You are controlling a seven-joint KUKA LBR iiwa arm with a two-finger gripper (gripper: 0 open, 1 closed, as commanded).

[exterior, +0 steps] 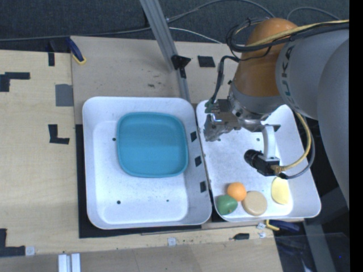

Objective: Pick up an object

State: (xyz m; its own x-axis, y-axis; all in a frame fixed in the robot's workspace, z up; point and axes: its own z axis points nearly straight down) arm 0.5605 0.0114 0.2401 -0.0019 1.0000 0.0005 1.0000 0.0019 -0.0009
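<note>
Hand [217,127] hangs over far-left part of right bin [300,211], by the wall shared w/ left bin [91,152]. We can't tell whether it's released or clenched.

Risk, as we judge: objs bunched at near edge. Orange ball [236,191], green obj [226,204], tan disc [255,203] touching, yellow piece [280,191] just beside. A descent may nudge neighbours or close on two. All lie well apart from hand, toward near rim.

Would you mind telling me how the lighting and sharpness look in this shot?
In the camera view the light is even and soft, the white bins bright without harsh glare; the blue plate looks crisp, while the gripper appears slightly soft against the right bin.
</note>
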